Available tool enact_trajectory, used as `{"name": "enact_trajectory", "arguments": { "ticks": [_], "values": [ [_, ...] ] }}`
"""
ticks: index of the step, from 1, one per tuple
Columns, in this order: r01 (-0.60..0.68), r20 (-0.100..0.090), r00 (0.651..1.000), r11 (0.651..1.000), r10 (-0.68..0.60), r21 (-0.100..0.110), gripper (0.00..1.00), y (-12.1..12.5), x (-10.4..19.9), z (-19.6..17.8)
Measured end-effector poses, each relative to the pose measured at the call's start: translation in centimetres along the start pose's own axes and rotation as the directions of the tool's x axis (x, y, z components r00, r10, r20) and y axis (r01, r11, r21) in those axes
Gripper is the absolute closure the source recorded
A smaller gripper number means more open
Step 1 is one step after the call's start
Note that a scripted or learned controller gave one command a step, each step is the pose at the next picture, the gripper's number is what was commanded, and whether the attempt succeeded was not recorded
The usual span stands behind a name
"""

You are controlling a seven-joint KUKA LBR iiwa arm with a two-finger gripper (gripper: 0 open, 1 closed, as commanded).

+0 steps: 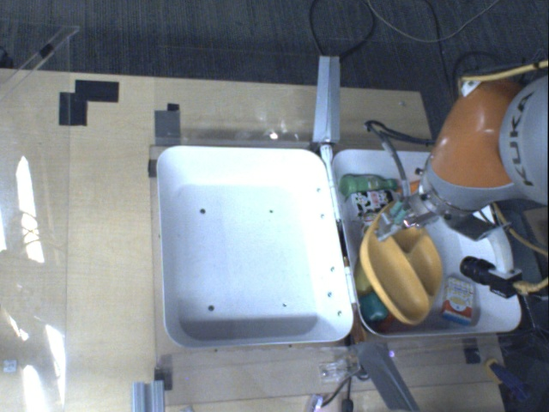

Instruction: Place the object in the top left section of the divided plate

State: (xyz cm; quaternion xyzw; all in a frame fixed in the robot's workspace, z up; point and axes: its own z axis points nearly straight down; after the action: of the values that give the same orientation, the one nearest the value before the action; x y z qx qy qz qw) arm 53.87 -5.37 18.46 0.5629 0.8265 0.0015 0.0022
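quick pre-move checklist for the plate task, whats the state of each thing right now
1. Divided plate located: ok, the yellow plate lies in the right bin, tilted rather than flat.
2. Plate sections readable: cannot tell, its tilt and the arm hide the dividers, so the top left section is not identifiable.
3. Gripper position: ok, it is at the plate's upper rim.
4. Object held: cannot tell, nothing is visibly between the fingers.
5. Clutter near the plate: not ok, a green bottle, a small carton and other items crowd it.
6. Left bin: ok, nothing of the arm is over it.
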Motion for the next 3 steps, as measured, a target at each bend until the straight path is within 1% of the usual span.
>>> {"name": "enact_trajectory", "arguments": {
  "ticks": [1, 2, 3],
  "values": [
    [0.02, 0.001, 1.0, 1.0, -0.019, -0.001, 1.0, 5.2, -2.4, -2.4],
    [0.164, 0.0, 0.986, 0.986, -0.164, -0.001, 1.0, -0.1, 1.4, -5.1],
    [0.211, 0.001, 0.978, 0.978, -0.211, -0.001, 1.0, -4.6, 2.1, -5.3]
  ]
}}
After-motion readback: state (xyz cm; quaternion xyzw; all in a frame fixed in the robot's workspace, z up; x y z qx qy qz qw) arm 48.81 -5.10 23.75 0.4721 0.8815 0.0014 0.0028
